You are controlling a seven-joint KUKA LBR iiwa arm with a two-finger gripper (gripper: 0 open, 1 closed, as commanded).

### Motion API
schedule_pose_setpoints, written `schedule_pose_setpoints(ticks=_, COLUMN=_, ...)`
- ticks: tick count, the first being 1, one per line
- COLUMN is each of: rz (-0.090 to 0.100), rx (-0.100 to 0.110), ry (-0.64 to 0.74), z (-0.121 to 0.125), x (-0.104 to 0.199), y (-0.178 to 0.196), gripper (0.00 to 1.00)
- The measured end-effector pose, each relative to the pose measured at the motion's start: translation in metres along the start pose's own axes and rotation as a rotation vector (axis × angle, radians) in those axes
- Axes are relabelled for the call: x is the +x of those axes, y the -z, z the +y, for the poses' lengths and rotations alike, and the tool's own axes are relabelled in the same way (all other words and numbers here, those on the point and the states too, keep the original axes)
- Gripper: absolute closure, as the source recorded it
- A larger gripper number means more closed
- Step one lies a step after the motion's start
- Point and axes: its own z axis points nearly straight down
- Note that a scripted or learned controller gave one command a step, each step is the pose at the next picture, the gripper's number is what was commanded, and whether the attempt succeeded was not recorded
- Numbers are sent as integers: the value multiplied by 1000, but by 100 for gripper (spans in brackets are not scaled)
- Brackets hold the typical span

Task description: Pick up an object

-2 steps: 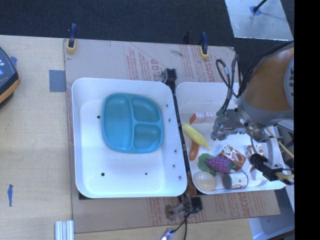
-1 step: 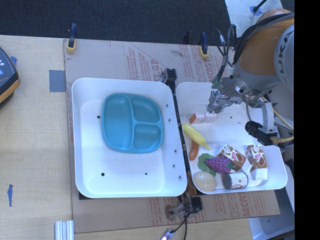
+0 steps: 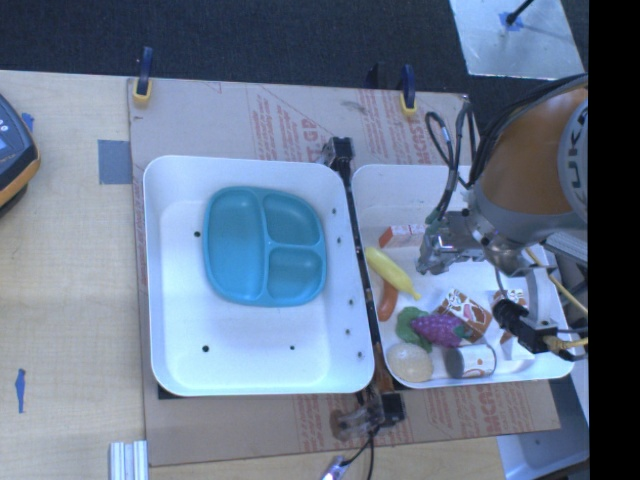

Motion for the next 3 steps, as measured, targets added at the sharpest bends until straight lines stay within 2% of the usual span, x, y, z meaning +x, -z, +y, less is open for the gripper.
schedule_pose_setpoints(ticks=3, rz=0, rx=5, ry=6, z=0, x=-2, y=30, gripper=100)
